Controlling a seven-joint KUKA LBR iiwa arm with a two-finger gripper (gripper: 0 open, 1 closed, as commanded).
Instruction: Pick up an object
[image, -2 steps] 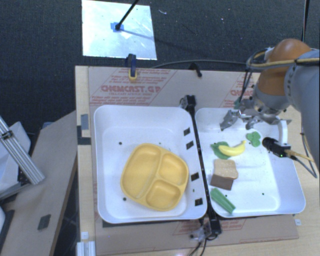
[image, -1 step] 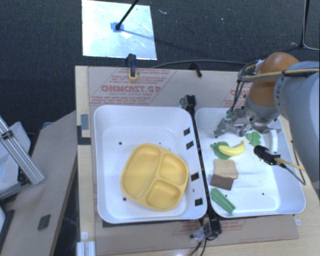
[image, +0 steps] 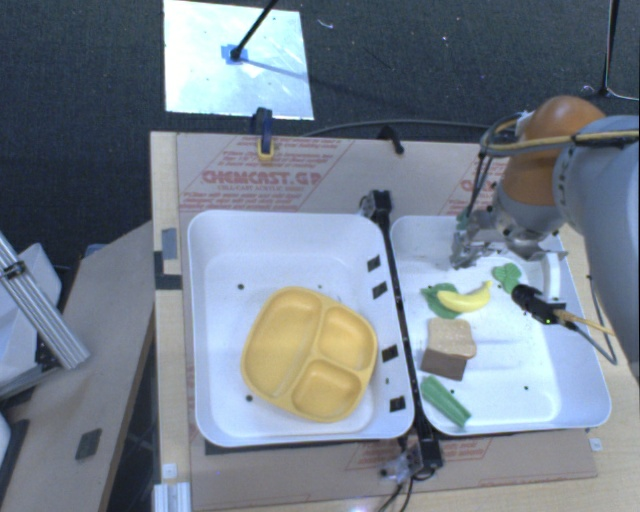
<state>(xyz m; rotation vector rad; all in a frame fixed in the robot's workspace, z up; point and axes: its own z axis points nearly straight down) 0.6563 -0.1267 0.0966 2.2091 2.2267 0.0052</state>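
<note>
The right bin (image: 520, 395) holds several toy foods. A yellow banana (image: 467, 297) lies across a green leafy piece (image: 437, 298) near the bin's middle. Right of it lies a smaller green piece (image: 507, 274). A tan and brown bread slice (image: 449, 347) sits just below the banana, and a green cucumber-like stick (image: 445, 401) lies by the front left wall. My gripper (image: 466, 250) hangs low over the far part of the right bin, a short way above and behind the banana, with nothing seen in it.
A yellow divided plate (image: 310, 353) lies in the left bin (image: 230, 250). A black divider strip (image: 392, 300) runs between the bins. The grey arm with its orange band (image: 550, 140) comes in from the right over the right bin's far corner.
</note>
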